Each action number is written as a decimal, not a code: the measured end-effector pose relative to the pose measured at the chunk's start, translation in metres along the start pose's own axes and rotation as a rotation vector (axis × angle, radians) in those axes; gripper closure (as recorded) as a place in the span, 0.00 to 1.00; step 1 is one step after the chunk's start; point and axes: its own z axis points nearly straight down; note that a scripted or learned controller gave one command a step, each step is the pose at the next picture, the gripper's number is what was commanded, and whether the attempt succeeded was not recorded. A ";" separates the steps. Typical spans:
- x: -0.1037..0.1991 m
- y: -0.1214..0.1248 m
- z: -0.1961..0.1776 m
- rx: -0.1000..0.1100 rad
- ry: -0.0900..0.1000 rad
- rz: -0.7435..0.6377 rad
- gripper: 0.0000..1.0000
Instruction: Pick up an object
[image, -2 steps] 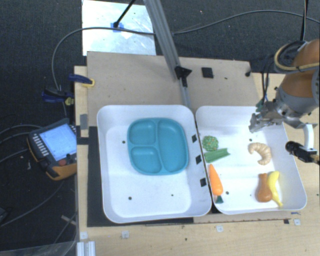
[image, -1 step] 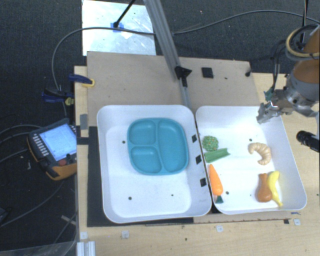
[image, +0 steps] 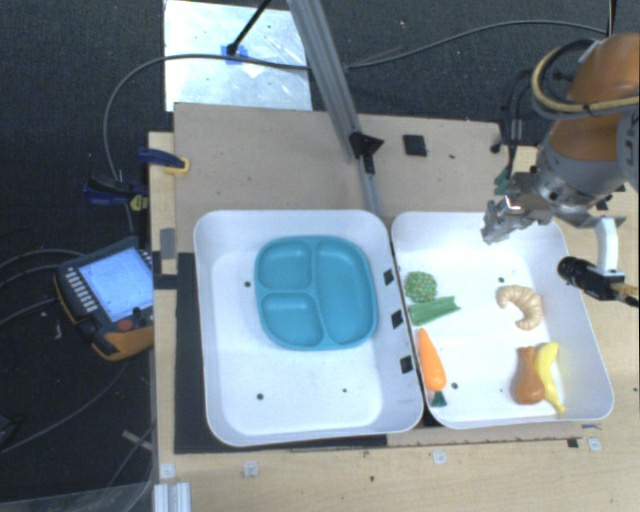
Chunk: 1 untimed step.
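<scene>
The right bin (image: 470, 235) holds several toy foods. A green broccoli (image: 421, 287) and a green pod (image: 433, 309) lie near its left wall, with an orange carrot (image: 431, 360) below them. A tan croissant (image: 523, 304) sits toward the right side. A yellow banana (image: 548, 374) rests against a brown piece (image: 527, 380) in the near right corner. My gripper (image: 499, 225) hangs over the far part of this bin, above and apart from all the foods. Nothing shows between its fingers.
The left bin (image: 225, 330) carries a blue divided plate (image: 315, 291). A grey metal pole (image: 335, 85) slants across the far bench. A handheld pendant (image: 110, 295) and cables lie on the floor at the left.
</scene>
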 end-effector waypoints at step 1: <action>0.055 0.001 0.012 0.002 -0.001 0.001 1.00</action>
